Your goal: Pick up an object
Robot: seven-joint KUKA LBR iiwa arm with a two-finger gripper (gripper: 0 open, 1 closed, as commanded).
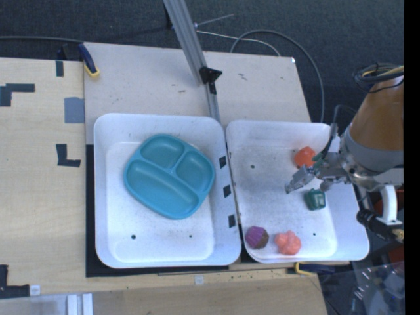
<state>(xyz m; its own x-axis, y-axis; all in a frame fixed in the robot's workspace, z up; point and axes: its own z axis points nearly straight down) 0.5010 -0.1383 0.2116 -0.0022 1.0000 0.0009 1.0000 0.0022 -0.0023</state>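
The objects we saw lay in the right bin [275, 254]: an orange ball [304, 156] toward its upper right, a green cup [315, 199] just below the gripper [303, 179], a purple ball [256, 237] and an orange-red lump [288, 243] along the lower edge. We could not tell the fingers' state. A blue divided plate [169, 175] sat in the left bin [105, 176].

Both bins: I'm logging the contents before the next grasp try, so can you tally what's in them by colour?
Orange: 2, one by the gripper, one at the near rim
Green: 1
Purple: 1
Teal: 1, the divided plate
Total: 5
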